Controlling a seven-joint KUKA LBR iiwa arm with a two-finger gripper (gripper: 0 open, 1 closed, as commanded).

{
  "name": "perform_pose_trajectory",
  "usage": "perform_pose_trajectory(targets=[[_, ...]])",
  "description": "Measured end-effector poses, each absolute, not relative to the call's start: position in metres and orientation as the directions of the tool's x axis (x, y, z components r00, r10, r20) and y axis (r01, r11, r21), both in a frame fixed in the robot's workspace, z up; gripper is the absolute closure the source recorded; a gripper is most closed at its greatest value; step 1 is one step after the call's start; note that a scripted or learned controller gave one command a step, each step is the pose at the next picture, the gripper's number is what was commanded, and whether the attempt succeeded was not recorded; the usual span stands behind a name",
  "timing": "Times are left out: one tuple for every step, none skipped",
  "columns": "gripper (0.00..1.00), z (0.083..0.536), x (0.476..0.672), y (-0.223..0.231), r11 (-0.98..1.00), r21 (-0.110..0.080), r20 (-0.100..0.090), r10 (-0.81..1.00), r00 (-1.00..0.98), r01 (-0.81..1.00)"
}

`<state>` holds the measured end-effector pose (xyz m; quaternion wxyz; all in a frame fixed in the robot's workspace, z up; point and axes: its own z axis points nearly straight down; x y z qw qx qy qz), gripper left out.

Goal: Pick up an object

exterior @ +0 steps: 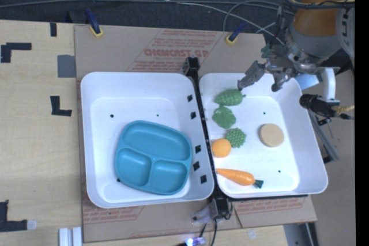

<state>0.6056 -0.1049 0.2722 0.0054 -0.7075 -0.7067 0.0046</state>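
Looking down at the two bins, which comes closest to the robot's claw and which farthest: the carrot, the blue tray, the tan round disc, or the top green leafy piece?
From the gripper, nearest first:
1. Top green leafy piece, just left of the fingers, at the right bin's back.
2. Tan round disc, mid right bin.
3. Carrot, at the right bin's front edge.
4. Blue tray, over in the left bin.

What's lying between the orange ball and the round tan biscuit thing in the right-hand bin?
In the camera view, a small bumpy green toy lies between the orange ball and the tan disc, close beside the ball.
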Motion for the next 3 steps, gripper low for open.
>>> perform_pose_trajectory(targets=[[0.00,0.280,0.607,-0.105,0.002,-0.002,0.000,1.000,-0.002,1.000],[0.00,0.229,0.599,-0.099,0.001,-0.004,-0.001,1.000,-0.001,1.000],[0.00,0.185,0.595,-0.093,0.001,-0.003,-0.001,1.000,-0.001,1.000]])
